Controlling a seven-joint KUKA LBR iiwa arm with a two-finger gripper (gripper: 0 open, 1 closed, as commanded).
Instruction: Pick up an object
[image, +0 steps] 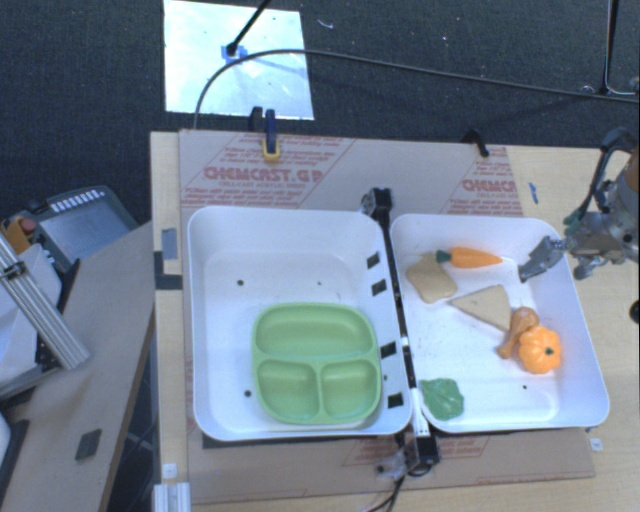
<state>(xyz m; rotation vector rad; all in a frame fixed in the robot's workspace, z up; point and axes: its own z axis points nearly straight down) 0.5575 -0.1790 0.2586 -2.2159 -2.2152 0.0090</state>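
The gripper (545, 257) hangs just right of the carrot (474, 258). Whether its pincer is open, I cannot tell. The pumpkin (540, 350) lies below the carrot.

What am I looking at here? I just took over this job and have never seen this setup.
One fixed camera looks down at a slant on a bench with two shallow white bins. The left bin holds a green divided plate. The right bin holds toy food: a carrot, a tan slice, a pale wedge, a small pumpkin and a green lump. The robot arm reaches in from the right; its claw hangs over the right bin's far right side, with nothing between its fingers.
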